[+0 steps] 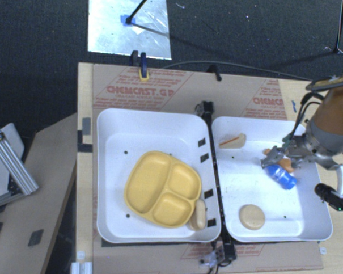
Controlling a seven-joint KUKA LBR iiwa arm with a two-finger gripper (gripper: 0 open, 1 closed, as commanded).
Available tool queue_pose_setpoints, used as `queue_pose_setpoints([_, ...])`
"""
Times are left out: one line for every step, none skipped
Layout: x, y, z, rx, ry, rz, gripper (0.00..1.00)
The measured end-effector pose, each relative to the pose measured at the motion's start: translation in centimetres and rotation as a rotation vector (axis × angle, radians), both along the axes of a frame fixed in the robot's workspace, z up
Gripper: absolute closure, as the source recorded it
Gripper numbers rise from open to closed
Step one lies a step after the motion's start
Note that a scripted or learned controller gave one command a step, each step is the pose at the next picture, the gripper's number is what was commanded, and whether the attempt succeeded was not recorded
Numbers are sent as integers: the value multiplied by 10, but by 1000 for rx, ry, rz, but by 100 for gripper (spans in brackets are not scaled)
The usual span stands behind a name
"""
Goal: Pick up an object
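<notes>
Left bin has the yellow divided tray sitting mid-bin, with a small tan piece touching its rim at about 4 o'clock. Moving over, the right bin holds a tan wedge with an orange edge up at 11 o'clock, a round tan disc near 6 o'clock, and a blue bottle-ish thing around 2 o'clock.

The gripper is low over that blue object, right at its upper end, next to something orange. Honestly can't tell whether it's spread or pinched, too blurry. Nothing looks lifted; everything seems to be lying on the bin floor, so I'd say the grab and lift are still to do.
</notes>
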State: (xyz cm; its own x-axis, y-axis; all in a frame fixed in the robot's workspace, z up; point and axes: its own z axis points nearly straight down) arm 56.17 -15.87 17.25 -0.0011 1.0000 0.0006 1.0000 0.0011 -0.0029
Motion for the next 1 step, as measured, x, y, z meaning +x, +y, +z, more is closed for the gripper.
queue_pose_setpoints([-1, 1, -42, 0, -1, 1, 0])
